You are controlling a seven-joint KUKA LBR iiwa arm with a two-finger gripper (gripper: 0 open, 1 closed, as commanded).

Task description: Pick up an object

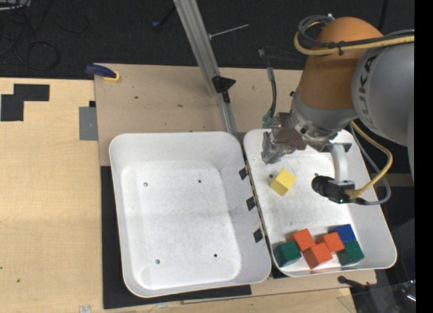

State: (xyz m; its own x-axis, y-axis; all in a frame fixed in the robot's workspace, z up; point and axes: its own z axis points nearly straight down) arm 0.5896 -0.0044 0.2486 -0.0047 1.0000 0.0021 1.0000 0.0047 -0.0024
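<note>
1. The grey KUKA arm with the orange band above its wrist (338, 61) reaches in from the right, and its two-finger gripper (272, 151) hangs over the far left part of the right-hand shallow white plastic bin (379, 254).
2. From this slanted view the gripper's state cannot be told: its dark metal tip is a small jumble, and nothing is seen between the tips.
3. The small yellow cube (283, 182) lies on the bin floor just below and a little to the right of the gripper tip, near it but apart from it.
4. Well beyond the yellow cube, at the near end of the same bin, a cluster of blocks sits together: a dark green block (289, 253), two orange blocks (305, 238) (318, 255) touching, a third orange block (333, 241), a blue block (346, 232) and a second dark green block (351, 256).
5. A black fitting with a small green light (331, 188) hangs from the wrist to the right of the gripper tip, over the middle of the bin.
6. The left-hand shallow white plastic bin (122, 149) lies to the left of the gripper, touching the right bin along a seam with black clips.
7. Part of the white lettering "KUKA" (360, 99) reads on the grey arm casing; only some letters show clearly.
8. A ribbed aluminium rail (196, 34) slants up behind the gripper, away from the bins.
</note>
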